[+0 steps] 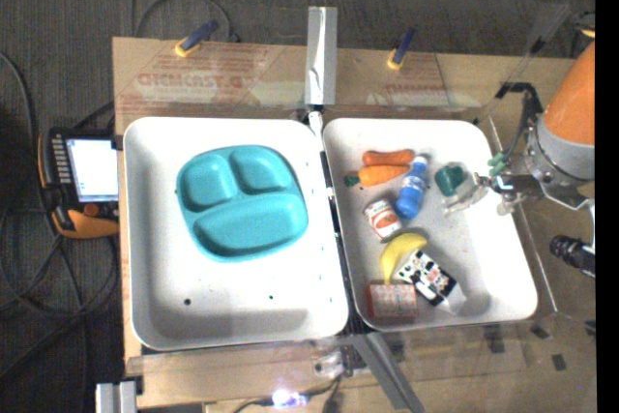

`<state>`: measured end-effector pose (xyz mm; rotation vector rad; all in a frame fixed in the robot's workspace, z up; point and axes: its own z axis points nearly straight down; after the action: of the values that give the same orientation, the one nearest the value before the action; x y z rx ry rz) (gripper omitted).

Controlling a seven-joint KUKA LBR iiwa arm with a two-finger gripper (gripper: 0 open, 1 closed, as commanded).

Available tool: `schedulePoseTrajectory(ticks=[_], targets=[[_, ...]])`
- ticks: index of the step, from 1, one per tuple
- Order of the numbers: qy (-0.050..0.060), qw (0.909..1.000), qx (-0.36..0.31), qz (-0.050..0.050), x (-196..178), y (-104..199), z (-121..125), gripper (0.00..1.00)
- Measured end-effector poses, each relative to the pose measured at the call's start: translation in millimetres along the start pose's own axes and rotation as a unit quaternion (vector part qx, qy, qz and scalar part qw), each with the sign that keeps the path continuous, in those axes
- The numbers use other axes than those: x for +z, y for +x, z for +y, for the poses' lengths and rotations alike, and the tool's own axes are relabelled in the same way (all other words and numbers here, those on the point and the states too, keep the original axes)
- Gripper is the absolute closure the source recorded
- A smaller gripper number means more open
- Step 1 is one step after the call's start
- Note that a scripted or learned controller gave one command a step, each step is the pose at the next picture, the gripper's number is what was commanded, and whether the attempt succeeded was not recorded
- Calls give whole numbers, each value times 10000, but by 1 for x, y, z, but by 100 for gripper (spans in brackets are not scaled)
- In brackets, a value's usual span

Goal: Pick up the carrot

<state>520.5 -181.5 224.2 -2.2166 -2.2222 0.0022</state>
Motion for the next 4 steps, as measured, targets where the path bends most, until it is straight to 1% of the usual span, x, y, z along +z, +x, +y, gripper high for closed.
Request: schedulePoseTrajectory(ticks=[1,2,3,4], targets=[[-13,9991,-419,-5,114,39,17,0],[-7,9991,-427,6,106,41,17,100],[-4,9999,153,-10,41,113,39,100],[16,9598,2805,-11,42,126,-19,100]])
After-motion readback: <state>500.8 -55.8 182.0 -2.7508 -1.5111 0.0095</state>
